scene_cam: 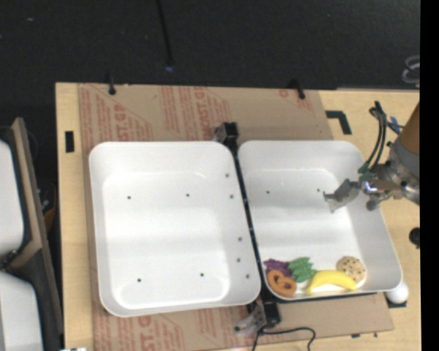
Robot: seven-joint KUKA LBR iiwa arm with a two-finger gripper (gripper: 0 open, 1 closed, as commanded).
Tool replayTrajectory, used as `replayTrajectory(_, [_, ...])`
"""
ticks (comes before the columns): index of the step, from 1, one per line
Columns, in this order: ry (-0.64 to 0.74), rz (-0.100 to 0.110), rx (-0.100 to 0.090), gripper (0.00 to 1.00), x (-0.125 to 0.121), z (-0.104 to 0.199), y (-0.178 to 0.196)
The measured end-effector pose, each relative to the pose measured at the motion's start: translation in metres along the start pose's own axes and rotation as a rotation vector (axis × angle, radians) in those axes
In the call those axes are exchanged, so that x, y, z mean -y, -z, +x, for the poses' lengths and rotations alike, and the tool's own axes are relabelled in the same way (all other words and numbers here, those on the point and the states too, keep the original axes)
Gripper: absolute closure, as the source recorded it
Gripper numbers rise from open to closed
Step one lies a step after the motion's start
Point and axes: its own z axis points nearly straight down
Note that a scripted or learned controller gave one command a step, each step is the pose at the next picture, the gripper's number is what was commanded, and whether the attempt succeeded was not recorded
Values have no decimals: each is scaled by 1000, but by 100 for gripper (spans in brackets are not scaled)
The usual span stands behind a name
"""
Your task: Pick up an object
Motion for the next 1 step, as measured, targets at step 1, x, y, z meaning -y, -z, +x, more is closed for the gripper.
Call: replayTrajectory(1, [0,4,-1,0,2,8,-46])
